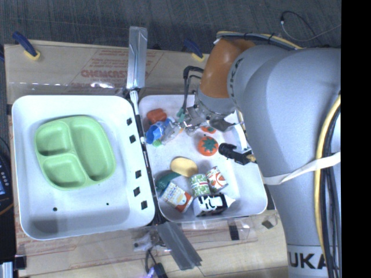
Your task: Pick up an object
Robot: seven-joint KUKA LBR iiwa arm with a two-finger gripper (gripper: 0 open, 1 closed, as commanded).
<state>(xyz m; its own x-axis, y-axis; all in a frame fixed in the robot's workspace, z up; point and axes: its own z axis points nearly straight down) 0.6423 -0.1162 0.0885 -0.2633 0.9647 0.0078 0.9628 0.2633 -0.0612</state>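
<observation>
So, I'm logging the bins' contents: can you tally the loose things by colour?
Green: 1 divided tray
Blue: 1 item
Red or orange: 2, item and tomato-like toy
Yellow: 1 piece
Printed small packs, near end: about 4, hard to separate
Total: about 9

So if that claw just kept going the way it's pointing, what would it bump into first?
Probably the blue object at the far left of the right bin. The gripper points down and leftward at it, with the orange-red object just beside; depth from above is hard to judge.
</observation>
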